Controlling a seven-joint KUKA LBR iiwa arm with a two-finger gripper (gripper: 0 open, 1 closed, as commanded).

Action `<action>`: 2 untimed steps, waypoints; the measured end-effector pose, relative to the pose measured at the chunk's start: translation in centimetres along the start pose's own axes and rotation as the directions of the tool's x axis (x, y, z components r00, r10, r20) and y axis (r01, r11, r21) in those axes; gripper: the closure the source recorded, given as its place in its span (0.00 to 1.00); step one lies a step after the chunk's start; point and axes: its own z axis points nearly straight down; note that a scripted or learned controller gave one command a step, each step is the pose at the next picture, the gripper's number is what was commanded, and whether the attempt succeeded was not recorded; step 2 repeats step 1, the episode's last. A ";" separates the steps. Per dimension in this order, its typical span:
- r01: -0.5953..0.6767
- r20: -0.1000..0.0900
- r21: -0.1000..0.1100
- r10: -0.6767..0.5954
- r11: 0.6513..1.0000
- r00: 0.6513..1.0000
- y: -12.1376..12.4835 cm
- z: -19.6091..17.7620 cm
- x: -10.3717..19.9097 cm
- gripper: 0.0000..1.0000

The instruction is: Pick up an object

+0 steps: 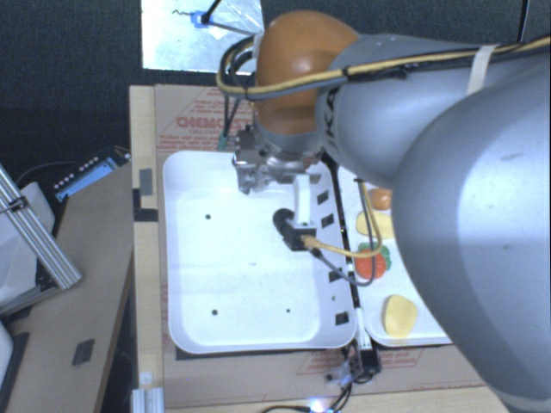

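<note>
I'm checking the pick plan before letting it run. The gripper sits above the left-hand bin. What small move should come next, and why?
Probably a short sideways shift of the gripper toward the right-hand bin. It hangs above the bare floor of the left-hand bin, while the pickable things I can see, such as the pale yellow piece and the red piece, lie in the right-hand bin.

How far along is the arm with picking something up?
Done: nothing visibly; the yellow piece, red piece and orange piece all lie in the right bin. In hand: the gripper hangs over the left bin, apart from them. Left: reach an object, close on it, and lift.
</note>
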 end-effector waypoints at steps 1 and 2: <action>0.002 -0.002 -0.007 -0.002 1.000 1.000 1.4 -23.8 -3.8 1.00; 0.002 -0.002 -0.007 -0.002 1.000 1.000 1.4 -23.8 -3.8 1.00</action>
